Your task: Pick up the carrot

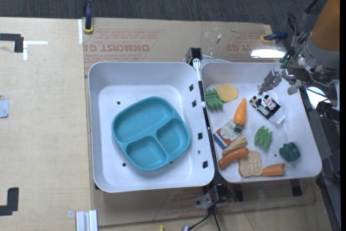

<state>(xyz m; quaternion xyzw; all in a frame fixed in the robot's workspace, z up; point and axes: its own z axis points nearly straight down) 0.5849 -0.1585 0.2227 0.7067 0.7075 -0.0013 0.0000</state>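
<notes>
The carrot lay in the right bin, near the middle of it and a bit toward 12 o'clock. Its long side ran almost up and down in the view. The thin tip pointed to 12 o'clock, and the fat end pointed to about 6 o'clock, leaning a little to 7. Nothing sat on top of it.

At 10 o'clock from the carrot lay a yellow chip and a green leafy toy. At 3 o'clock, just beside it, lay a small black and white box. At 6 o'clock sat a small carton, touching the fat end or very close; I could not tell which. Lower down lay a sausage, a slice of bread, an orange piece, a green leaf and a dark green pepper.

The tool was over the right bin at about 2 o'clock from the carrot, apart from it. It was small and blurry, so I cannot tell its state. The arm was cut off at the right edge.

The left bin held a blue tray with three parts. Both bins sat on the tabletop.
</notes>
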